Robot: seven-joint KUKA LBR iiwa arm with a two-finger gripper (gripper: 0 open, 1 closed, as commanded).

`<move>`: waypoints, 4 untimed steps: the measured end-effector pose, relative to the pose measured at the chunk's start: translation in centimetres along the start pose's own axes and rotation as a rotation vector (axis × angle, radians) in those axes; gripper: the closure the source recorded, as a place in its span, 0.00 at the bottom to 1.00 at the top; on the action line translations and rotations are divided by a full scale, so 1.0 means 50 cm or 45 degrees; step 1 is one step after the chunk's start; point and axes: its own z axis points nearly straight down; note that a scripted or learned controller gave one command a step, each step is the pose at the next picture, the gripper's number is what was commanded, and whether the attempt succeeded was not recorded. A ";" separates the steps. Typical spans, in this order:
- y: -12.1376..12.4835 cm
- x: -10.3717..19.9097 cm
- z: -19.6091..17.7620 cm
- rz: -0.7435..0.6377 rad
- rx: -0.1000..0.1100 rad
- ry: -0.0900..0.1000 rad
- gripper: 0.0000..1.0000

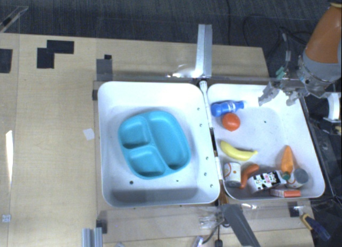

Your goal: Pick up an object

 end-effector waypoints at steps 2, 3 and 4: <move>-0.267 0.166 0.135 0.278 0.003 0.000 0.00; -0.254 0.082 0.223 0.260 -0.009 0.005 0.00; -0.097 0.154 0.222 0.155 -0.018 0.000 0.00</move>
